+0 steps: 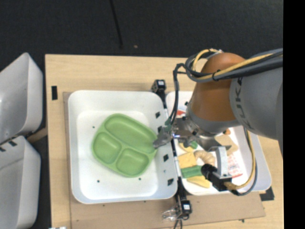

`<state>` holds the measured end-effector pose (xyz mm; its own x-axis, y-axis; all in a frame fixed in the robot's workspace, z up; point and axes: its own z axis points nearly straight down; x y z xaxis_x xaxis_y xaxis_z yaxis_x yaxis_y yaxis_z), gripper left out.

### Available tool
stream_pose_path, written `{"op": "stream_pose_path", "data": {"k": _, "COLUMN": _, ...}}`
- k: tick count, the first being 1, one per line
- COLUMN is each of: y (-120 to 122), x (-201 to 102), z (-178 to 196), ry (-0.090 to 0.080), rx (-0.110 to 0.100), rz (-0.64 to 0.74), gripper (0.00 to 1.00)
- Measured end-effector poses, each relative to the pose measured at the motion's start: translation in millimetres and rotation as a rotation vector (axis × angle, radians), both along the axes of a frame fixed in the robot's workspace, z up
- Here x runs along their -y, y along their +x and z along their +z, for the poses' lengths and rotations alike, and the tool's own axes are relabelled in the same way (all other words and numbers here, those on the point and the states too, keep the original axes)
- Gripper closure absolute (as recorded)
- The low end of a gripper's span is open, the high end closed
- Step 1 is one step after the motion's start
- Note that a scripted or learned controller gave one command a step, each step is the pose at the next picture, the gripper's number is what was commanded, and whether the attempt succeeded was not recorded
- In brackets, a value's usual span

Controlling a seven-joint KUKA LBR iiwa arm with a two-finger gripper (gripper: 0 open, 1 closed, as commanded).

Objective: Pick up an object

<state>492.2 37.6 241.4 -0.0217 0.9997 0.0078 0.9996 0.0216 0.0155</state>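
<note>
You see a green divided plate [123, 145] lying flat in the left bin [81, 128]. The pincer [162, 138] touches its 3 o'clock rim; its opening you cannot tell. The arm [224, 99] hides much of the right bin [259, 168].

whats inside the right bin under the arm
In the right bin: a yellow block, a green piece, a tan item and a printed card. The arm covers the bin's upper half.

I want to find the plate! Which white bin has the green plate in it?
The left bin holds the green plate, a tray with three sections. The right bin, under the arm, holds a jumble of small colourful things instead.
</note>
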Motion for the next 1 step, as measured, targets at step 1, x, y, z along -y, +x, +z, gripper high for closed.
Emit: {"op": "stream_pose_path", "data": {"k": 1, "y": -1.0, "x": 11.3, "z": 2.2, "ry": -0.008, "rx": -0.014, "rz": -0.018, "gripper": 1.00}}
